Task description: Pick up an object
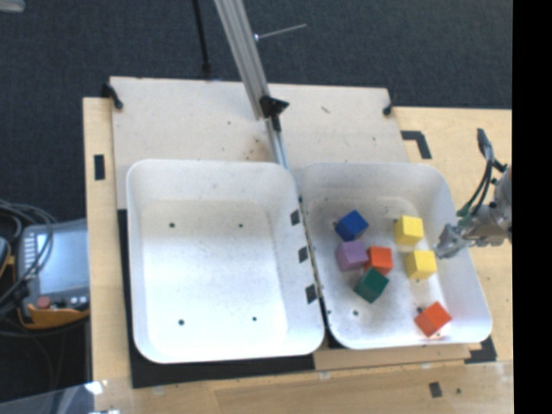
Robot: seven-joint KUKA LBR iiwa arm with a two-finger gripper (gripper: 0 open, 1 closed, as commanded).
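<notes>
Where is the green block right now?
The green block sits in the right bin, toward its front-middle. It lies just below the small orange block and the purple block, which are its nearest neighbours.

No text, label, brand, number or sign can be read anywhere: not on the blocks beside the gripper, nor on the bins or bench.

Dark carpet floor around wooden bench.
</notes>
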